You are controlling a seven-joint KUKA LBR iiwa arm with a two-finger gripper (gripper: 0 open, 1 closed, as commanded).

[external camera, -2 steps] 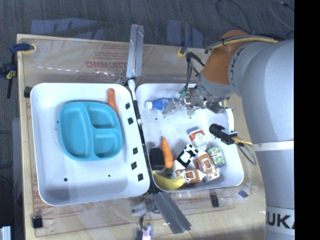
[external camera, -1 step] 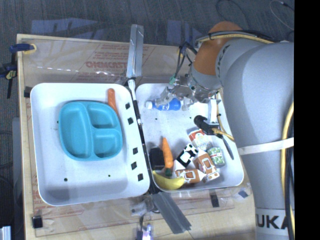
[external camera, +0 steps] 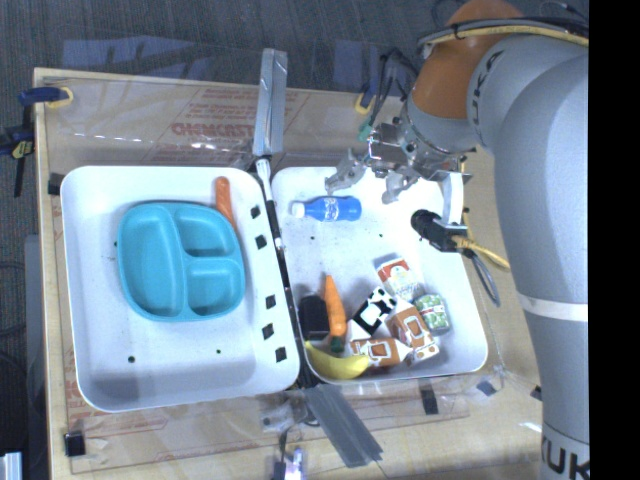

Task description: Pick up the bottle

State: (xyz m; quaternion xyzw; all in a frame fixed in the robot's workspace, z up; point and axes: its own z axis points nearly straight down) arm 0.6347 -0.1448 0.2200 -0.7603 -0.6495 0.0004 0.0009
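Note:
A small blue bottle with a white cap lies on its side near the back of the right bin, cap pointing left. My gripper hangs just above and to the right of it, over the bin's back edge. Its fingers are spread open with nothing between them, and they do not touch the bottle.
The right bin's front holds a carrot, a banana, a black block and several small boxes and cans. In the left bin sit a blue divided tray and a second carrot.

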